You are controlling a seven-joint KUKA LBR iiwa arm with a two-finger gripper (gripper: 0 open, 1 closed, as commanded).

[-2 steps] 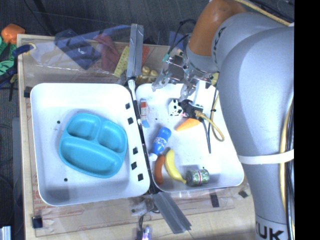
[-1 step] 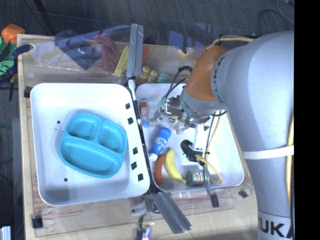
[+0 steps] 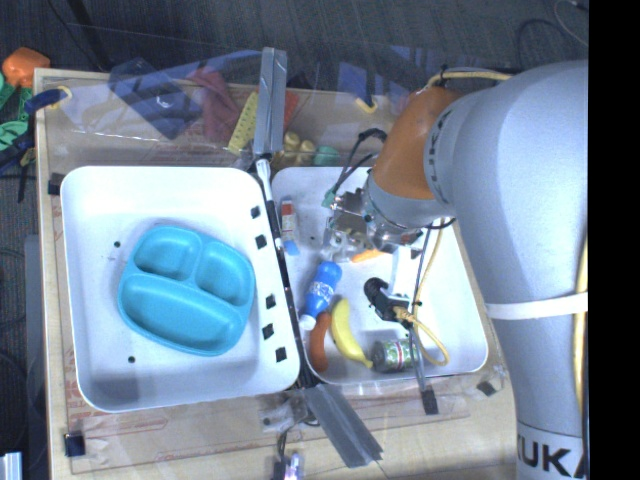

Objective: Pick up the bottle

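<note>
The blue bottle (image 3: 322, 288) lies tilted in the right bin (image 3: 462, 268), near its left wall, cap end toward the bin's far side. Just beside its lower end sit a yellow banana (image 3: 346, 332) and a reddish sausage-shaped piece (image 3: 318, 341); a small can (image 3: 394, 354) rests near the front wall. The gripper (image 3: 350, 230) hangs over the bin's upper middle, above the bottle and apart from it. The left bin (image 3: 90, 228) holds a blue divided tray (image 3: 188, 288).
</note>
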